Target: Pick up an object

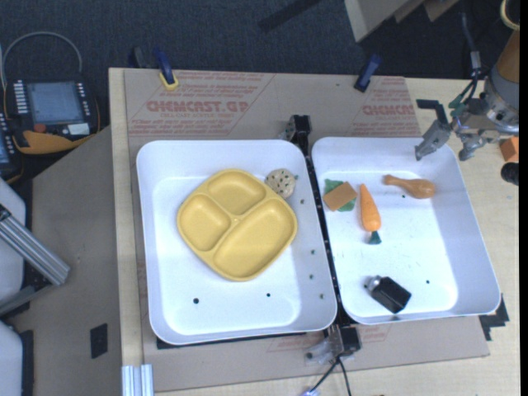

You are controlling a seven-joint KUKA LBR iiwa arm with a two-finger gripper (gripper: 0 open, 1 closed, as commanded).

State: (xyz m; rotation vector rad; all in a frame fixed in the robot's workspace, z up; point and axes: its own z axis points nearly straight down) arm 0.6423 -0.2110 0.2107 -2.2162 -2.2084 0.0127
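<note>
In the right bin (466, 246) lie an orange carrot (370, 209), a tan drumstick-shaped piece (410, 186), an orange and green block (339, 195) and a black object (388, 294) near the front. My gripper (447, 148) hovers over the bin's far right corner, above and to the right of the drumstick piece. Its two fingers are spread apart with nothing between them, so it is open.
The left bin (157, 246) holds a yellow divided plate (238, 223) with a speckled cookie (281, 181) at its far right edge. Black clamps sit between the bins at the back (299, 127) and front. A cardboard sheet (247, 97) lies under both bins.
</note>
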